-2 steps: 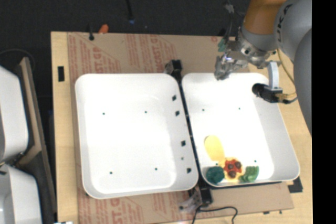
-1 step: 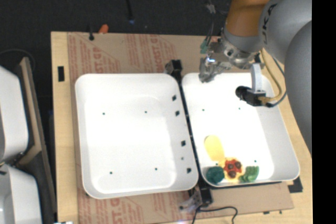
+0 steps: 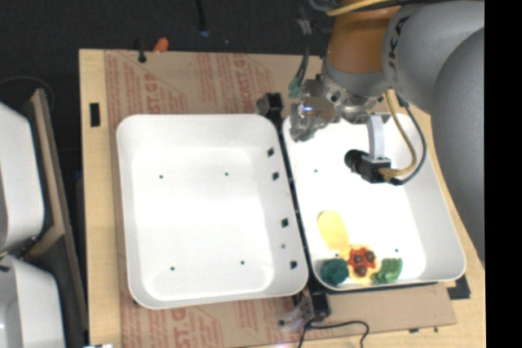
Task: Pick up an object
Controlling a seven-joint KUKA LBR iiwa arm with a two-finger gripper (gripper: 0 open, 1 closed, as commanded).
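I am the grey arm (image 3: pixel 440 37) reaching in over the right bin (image 3: pixel 424 175), my orange band (image 3: pixel 367 4) above that bin's far end; my gripper (image 3: pixel 308 120) hangs over the right bin's far-left corner, close to the wall that meets the left bin (image 3: pixel 204 208); whether my hand is wide or narrow I cannot tell, the tips being lost in glare and metal, and I see no object between them.

The objects to pick lie at the right bin's near end, well apart from my gripper; a pale yellow piece (image 3: pixel 331 227) sits nearest the bin's middle; just nearer the bin's front wall, a dark teal lump (image 3: pixel 333 271) lies to the left, a red and orange toy (image 3: pixel 361 259) in the middle, a bright green piece (image 3: pixel 391 269) to the right; the three sit close together, the red toy looking to touch its neighbours.

A black cable fitting (image 3: pixel 367 165) hangs from my wrist over the right bin's middle; both bins rest on a cardboard sheet (image 3: pixel 196 85) that spreads beyond the right bin's far side.
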